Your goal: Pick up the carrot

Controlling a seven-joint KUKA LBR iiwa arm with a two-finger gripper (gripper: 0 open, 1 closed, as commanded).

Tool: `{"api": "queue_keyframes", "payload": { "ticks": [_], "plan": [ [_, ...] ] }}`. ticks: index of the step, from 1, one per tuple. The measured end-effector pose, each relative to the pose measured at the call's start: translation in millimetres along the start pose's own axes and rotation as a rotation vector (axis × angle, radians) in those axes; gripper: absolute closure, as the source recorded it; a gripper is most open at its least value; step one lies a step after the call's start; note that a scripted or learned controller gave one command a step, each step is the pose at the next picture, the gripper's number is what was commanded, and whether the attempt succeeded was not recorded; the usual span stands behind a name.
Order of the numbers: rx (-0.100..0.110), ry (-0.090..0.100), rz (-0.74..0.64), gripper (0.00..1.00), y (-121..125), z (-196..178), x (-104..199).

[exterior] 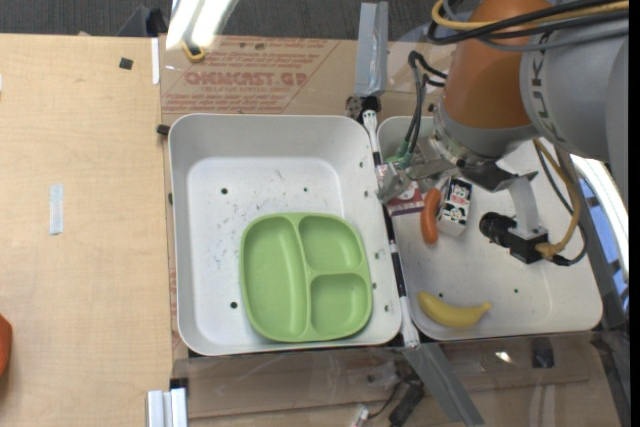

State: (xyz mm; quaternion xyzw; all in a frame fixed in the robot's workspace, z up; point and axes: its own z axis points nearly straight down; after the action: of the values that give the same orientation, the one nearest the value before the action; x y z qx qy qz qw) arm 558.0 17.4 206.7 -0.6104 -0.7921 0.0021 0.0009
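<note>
Camera view: green three-compartment plate (305, 277) in left bin (200, 215), toward its near right corner. Right bin (560, 310): carrot (430, 215) near left wall, just beside small white carton (456, 205); banana (453, 311) by near edge. Gripper (420, 177) low over carrot's far end; jaw state unclear. Wooden bench (80, 215); cardboard sheet (250, 75) behind bins.

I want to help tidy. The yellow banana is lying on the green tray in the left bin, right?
Not quite. The camera view shows the banana on the floor of the right bin, not on the green tray, which lies in the left bin.
</note>
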Motion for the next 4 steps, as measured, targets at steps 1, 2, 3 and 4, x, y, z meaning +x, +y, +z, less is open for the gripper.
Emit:
{"api": "queue_keyframes", "payload": {
  "ticks": [1, 2, 3, 4],
  "plan": [
    [0.001, 0.0, 0.035, 1.0, -62.4, -7.3, 81.5],
    [0.0, 0.002, -0.105, 1.0, -108.2, 62.5, -96.0],
    [-0.001, 0.0, -0.129, 1.0, -44.3, 16.8, 66.0],
    [-0.004, -0.002, -0.35, 1.0, 32.3, -13.0, -66.0]
  ]
}}
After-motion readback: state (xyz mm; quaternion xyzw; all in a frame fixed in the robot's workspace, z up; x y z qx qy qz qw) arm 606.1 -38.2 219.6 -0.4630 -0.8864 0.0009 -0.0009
